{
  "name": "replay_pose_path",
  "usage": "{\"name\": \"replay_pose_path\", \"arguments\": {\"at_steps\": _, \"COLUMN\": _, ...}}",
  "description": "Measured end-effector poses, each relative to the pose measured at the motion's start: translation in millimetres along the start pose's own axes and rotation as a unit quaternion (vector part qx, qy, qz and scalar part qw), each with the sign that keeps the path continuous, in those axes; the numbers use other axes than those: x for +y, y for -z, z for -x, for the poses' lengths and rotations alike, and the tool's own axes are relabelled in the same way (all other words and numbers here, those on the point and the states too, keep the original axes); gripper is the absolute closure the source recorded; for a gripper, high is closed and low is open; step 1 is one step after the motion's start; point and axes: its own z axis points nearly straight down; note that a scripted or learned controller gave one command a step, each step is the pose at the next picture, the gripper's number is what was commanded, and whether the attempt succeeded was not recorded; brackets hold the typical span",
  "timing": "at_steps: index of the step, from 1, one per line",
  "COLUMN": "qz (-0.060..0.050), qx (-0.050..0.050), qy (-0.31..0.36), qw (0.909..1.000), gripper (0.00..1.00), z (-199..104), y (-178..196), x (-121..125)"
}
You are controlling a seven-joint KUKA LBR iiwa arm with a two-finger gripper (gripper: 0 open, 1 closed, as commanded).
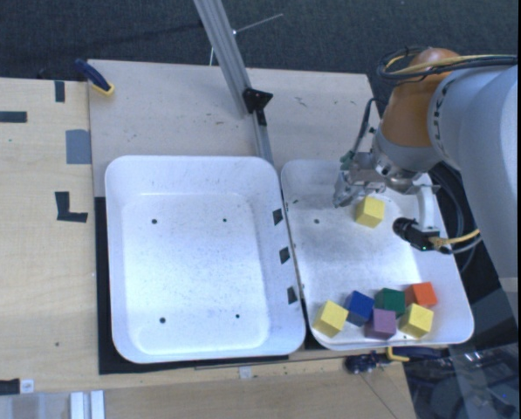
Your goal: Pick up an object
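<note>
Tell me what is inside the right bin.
In the right bin: a yellow cube by the tool, plus yellow, blue, green, purple, orange and yellow cubes. The arm covers its far right corner.

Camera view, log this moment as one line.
gripper: over right bin | yellow cube: beside gripper | grasp: cannot tell

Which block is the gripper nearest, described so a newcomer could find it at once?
Look in the right-hand bin, toward its far end where the grey arm reaches in. Just beside the gripper sits a lone yellow block. Unlike the other yellow blocks, it is apart from the cluster of colored blocks at the bin's near end.
</note>
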Motion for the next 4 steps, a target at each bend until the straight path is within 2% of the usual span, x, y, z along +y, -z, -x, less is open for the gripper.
{"name": "replay_pose_path", "arguments": {"at_steps": 3, "qz": 0.001, "qx": -0.001, "qy": -0.002, "qw": 1.0000, "gripper": 1.00, "z": 0.3, "y": 128.8, "x": 4.4}}
{"name": "replay_pose_path", "arguments": {"at_steps": 4, "qz": -0.002, "qx": -0.001, "qy": 0.000, "qw": 1.0000, "gripper": 1.00, "z": -43.4, "y": 128.0, "x": 2.9}}
